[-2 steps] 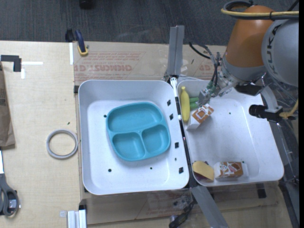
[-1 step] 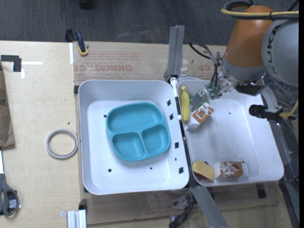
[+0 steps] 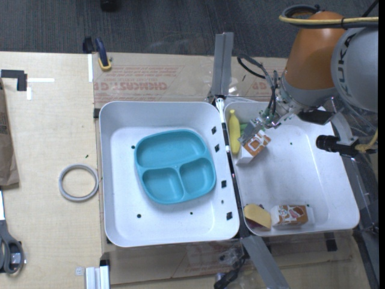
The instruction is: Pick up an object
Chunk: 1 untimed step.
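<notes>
My gripper [image 3: 263,125] reaches down into the far left corner of the right bin [image 3: 319,173], under the orange wrist band. A small orange-and-white packet [image 3: 257,145] lies tilted right at its tip, touching or nearly touching it; whether it is gripped I cannot tell. A yellow banana-like piece [image 3: 233,132] lies along the bin's left wall, with a green item [image 3: 244,129] beside it. At the bin's front sit a yellow-and-maroon object [image 3: 257,217] and a brown wrapped box [image 3: 292,215].
The left bin [image 3: 114,161] holds a blue divided tray [image 3: 175,166]. On the bench to the left lie a grey tape ring [image 3: 78,182] and scissors [image 3: 9,254]. A metal divider post [image 3: 222,65] stands between the bins at the back.
</notes>
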{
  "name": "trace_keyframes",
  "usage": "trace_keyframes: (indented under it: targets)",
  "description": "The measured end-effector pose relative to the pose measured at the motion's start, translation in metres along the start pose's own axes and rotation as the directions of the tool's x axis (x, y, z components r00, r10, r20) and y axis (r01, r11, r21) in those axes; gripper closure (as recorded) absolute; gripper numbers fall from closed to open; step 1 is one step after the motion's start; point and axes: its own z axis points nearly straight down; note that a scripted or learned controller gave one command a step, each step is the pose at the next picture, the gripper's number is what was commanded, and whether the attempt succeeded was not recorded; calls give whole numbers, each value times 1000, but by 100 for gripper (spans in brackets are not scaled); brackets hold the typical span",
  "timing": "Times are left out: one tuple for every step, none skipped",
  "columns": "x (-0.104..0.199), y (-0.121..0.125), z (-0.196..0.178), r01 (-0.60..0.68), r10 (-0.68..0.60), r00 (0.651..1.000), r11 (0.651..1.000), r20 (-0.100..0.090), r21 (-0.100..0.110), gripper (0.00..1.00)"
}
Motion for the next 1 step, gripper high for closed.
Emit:
trace_keyframes:
  targets:
    - [-3,10,0,-19,19,1000,1000,0,-1,0]
